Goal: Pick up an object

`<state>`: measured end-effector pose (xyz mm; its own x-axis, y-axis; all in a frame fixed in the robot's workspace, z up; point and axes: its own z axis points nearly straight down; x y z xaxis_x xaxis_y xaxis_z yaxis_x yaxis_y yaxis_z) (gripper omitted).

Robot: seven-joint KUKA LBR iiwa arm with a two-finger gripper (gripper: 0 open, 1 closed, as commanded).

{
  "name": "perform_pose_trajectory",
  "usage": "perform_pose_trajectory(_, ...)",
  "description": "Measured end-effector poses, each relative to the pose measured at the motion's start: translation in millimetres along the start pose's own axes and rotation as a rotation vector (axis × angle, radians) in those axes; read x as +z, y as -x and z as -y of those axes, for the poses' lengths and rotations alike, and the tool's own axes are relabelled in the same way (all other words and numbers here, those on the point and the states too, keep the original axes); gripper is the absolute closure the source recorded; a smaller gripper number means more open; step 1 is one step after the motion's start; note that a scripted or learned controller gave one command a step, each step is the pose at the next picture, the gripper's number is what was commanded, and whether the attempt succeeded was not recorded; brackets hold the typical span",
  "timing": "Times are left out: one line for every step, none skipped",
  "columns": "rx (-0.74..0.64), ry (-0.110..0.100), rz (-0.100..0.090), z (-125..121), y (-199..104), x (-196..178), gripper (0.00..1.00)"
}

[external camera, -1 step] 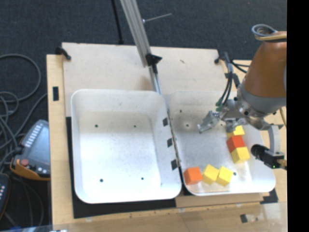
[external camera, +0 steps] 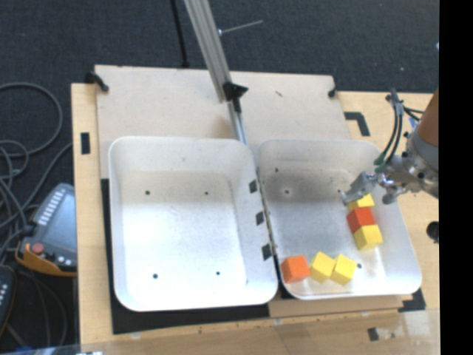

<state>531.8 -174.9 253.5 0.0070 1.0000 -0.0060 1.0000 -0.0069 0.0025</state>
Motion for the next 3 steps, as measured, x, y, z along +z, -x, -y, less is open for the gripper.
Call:
perform_pose_trajectory(-0.008, 0.012, 0.001, 2, 31, 125, 0.00)
perform_pose_trajectory(-0.007, 0.021, 0.007, -29, 37, 133, 0.00)
perform_pose_trajectory(-0.006, 0.012, 0.003, -36, 38, 137, 0.00)
